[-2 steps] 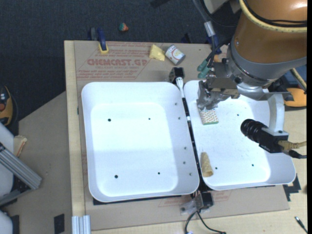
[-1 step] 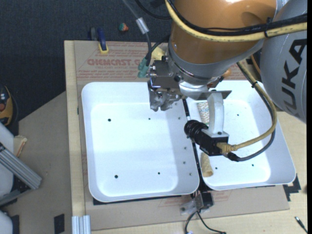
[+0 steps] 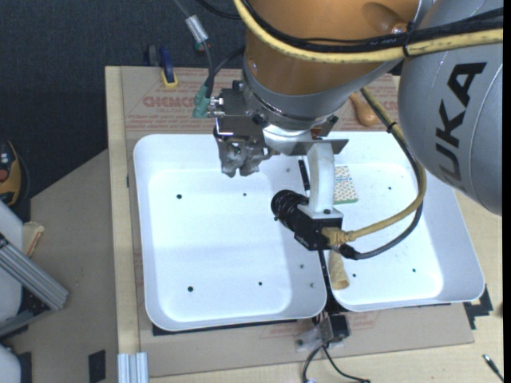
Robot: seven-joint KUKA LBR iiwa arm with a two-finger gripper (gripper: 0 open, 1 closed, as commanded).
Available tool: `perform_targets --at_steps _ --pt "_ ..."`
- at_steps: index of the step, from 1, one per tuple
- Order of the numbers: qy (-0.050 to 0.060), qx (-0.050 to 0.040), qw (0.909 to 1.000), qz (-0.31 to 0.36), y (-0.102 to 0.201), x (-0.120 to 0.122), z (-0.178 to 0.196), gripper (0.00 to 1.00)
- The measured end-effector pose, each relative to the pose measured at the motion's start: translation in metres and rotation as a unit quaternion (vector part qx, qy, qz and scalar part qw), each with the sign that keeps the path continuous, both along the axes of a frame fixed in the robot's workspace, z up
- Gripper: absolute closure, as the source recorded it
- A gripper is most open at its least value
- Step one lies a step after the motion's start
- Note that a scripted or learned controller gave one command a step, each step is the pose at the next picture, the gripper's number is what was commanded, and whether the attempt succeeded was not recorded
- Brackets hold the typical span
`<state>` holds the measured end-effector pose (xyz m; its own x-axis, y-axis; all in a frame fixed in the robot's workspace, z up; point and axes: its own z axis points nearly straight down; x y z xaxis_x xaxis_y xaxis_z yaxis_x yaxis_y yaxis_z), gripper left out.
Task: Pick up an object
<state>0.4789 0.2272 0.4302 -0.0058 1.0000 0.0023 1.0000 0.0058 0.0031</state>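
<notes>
White bins (image 3: 200,294) sit side by side; the pincer (image 3: 239,162) (open or closed, I cannot tell) hangs above the left one.

Grey arm with orange band over two shallow white bins

The two-finger metal gripper (image 3: 239,163) is seen above the far edge of the left white plastic bin (image 3: 200,294). A small patterned green-and-white card (image 3: 345,185) lies in the right white bin (image 3: 415,282), partly hidden. A tan wooden stick (image 3: 338,272) is seen at the divide between the bins.
</notes>
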Motion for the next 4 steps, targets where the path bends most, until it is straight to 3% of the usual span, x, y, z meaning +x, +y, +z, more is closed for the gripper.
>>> perform_targets --at_steps 1,2,3,4 --pt "-0.005 0.0022 1.0000 -0.002 -0.003 0.001 0.112 1.00" --pt "0.000 -0.0006 1.0000 -0.001 -0.002 0.001 0.116 1.00" --pt "0.001 -0.0009 1.0000 -0.001 -0.002 0.001 0.115 0.00" --pt "-0.001 -0.0002 1.0000 0.000 -0.001 0.001 0.126 1.00"
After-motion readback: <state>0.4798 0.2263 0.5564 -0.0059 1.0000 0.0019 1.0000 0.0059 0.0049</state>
